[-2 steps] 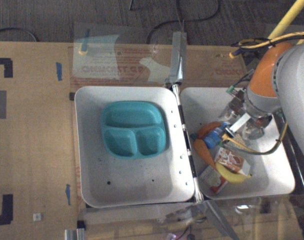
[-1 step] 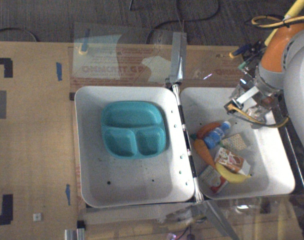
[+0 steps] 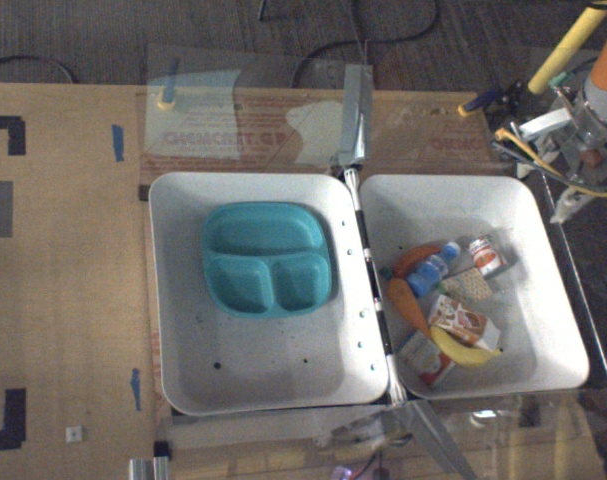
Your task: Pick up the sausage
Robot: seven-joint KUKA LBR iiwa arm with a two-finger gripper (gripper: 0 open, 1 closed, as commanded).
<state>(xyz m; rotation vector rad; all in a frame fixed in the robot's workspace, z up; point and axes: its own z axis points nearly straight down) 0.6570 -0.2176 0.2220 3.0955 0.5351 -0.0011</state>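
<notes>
On the bench, the sausage (image 3: 407,303) lies lengthwise in the right bin (image 3: 543,228), down-left of the gripper (image 3: 583,158); grip unclear.

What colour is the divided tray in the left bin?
The divided tray is teal, a blue-green, seen clearly in the camera view from above.

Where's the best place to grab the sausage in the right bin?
Probably mid-length on the sausage, coming straight down with the fingers across its narrow width. It lies flat and tilted, its right end touching the blue bottle, so stay toward the freer left half.
</notes>
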